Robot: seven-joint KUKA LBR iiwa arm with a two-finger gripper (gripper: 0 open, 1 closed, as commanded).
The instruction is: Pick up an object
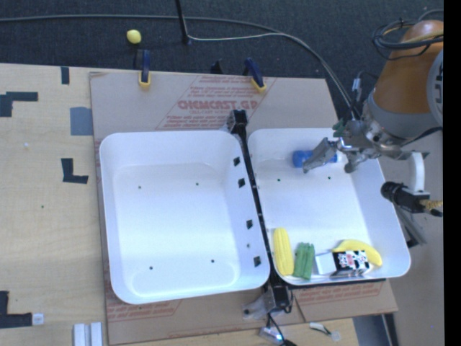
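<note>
My gripper [330, 167] hangs over the back of the right bin [374, 207], its two fingers spread apart, so it is open with nothing held between them. A small blue object with a white end [302, 158] lies on the bin floor right at the tip of the left finger [315, 160], partly hidden by it. Along the right bin's front edge lie a yellow corn cob [282, 251], a green object [304, 260], a yellow banana [359, 249] and a small black, white and red box [347, 263].
The left bin [173, 215] sits beside the right one, with a black divider [248, 193] between them. Blue and yellow clamps [145, 69] [253, 74] grip the board's back edge. A yellow ball [133, 36] rests on the dark floor behind. A cable [302, 42] arcs toward the arm.
</note>
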